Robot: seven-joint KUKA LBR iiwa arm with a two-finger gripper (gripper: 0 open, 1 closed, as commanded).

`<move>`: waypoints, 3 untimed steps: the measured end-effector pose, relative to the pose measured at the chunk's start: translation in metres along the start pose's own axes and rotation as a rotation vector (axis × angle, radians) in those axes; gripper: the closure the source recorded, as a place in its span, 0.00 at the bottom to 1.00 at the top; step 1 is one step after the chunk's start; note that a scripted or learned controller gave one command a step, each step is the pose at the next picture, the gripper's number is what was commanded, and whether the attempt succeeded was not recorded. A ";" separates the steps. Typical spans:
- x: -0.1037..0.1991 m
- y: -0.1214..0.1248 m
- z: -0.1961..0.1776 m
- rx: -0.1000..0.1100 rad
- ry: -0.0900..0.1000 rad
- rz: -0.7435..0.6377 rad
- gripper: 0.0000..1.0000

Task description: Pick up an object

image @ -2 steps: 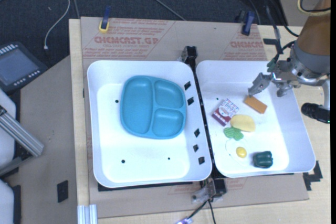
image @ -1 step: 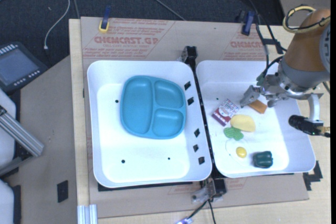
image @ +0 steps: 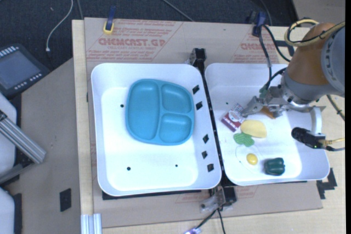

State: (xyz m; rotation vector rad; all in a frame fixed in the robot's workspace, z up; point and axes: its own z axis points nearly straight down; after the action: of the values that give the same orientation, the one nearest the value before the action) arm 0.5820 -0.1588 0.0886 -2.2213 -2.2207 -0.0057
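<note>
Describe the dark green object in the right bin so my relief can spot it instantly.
Look in the right bin, at its near right corner. The dark green pepper-like toy lies there, right of the small yellow ball. It is the darkest, blockiest item.

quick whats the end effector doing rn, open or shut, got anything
End effector: low in the right bin, beside the pink packet; open or shut cannot be told, and nothing is seen held.

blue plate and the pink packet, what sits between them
In the camera view, between the blue divided plate and the pink packet lie both bins' adjoining white walls bearing black clips.
</note>
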 end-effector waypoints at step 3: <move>0.001 0.003 -0.113 -0.004 -0.005 0.000 1.00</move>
State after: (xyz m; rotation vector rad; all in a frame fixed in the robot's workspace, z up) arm 0.5846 -0.1579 0.2014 -2.2259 -2.2250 -0.0052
